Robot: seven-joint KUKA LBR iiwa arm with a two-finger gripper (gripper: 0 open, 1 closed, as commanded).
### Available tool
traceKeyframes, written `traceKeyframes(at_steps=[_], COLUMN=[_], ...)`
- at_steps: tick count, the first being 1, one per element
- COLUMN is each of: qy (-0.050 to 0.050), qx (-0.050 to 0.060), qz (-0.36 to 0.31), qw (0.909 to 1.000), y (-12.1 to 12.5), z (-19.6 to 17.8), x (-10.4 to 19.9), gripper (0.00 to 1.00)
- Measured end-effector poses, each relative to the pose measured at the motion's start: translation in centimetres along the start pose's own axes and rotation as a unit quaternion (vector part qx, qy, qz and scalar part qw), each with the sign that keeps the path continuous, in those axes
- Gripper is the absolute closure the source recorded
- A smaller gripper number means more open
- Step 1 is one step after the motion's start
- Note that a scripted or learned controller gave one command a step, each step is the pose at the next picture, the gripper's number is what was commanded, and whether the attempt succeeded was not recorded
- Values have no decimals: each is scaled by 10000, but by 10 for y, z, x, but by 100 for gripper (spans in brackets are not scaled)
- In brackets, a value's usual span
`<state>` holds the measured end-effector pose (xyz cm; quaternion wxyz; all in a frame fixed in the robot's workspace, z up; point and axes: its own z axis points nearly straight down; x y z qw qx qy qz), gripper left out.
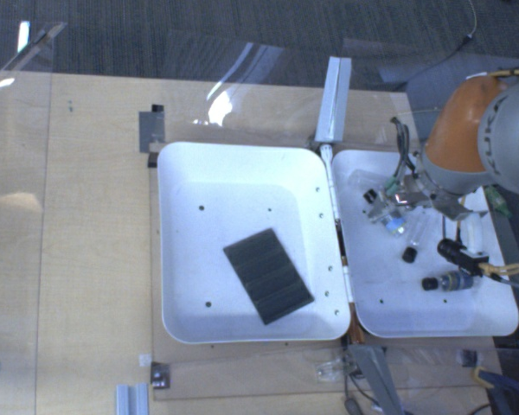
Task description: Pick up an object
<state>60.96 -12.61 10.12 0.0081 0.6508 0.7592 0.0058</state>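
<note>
Lying flat on the floor of the left bin [183, 232], toward that bin's near right corner and turned askew to its walls, a dark ribbed slab [268, 275] is taken as the thing to be picked. It is judged to be thin, light and fairly stiff, perhaps rubbery, with ridges that should give some bite. Because it sits flush on the bin floor, little edge is offered. A hold across its narrower width, with the claw turned to match its slant, is judged best, and a slip is to be expected if only a corner is caught. The gripper [396, 207] is seen outside the left bin, just past its right wall and over the neighbouring right bin [502, 318]. Whether the claw is open or closed cannot be told, since its tip is lost among clear, glinting parts. The slab's thickness cannot be judged from above, and a small black piece [409, 254] farther from the left bin is too small to identify.
</note>
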Motion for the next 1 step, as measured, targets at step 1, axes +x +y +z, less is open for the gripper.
traceKeyframes(at_steps=[1], qy=[7], qx=[57], qz=[617], qw=[9981], y=[21], z=[-130], x=[7], gripper=[100])
